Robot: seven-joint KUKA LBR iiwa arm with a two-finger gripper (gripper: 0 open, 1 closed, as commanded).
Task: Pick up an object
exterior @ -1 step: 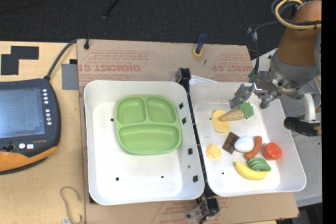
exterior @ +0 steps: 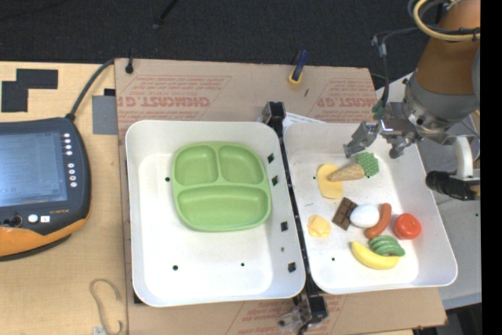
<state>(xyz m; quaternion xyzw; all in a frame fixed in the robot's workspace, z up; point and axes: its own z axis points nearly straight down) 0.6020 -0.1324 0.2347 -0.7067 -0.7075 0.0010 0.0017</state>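
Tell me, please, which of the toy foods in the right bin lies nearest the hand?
The ice cream cone, tan with a green top, lies just below the hand. The egg, tomato and banana sit farther toward the bin's front.

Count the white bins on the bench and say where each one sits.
2. The left bin holds a green divided plate. The right bin sits beside it, holding the toy food, with the gripper above its far part. None look hidden.

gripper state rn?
Gripper: open, holding nothing, above the right bin near the ice-cream cone.
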